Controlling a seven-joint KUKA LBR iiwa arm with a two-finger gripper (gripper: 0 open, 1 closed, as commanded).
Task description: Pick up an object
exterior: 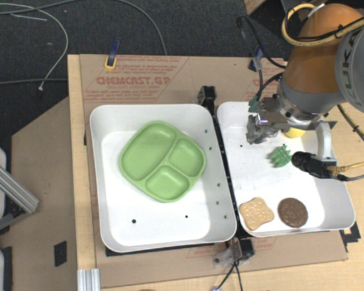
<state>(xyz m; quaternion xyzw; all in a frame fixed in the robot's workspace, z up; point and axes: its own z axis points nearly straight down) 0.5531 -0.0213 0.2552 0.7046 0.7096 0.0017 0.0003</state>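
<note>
My gripper [255, 133] hangs over the far left part of the right bin [340, 220], pointing down at bare white floor. A small green leafy toy [280, 156] lies just to its right, apart from it. A tan square cracker [256, 213] and a round brown cookie [292, 212] rest side by side at the bin's near edge. Something yellow [294, 132] peeks out from under the arm's wrist, mostly hidden. Nothing shows in the gripper.
The left bin [109, 223] holds a light green divided plate [162, 160]. A black cylinder [309, 163] on a white bracket sticks out from the arm over the right bin. Black clamps [207, 96] sit between the bins. Cables trail at the right.
</note>
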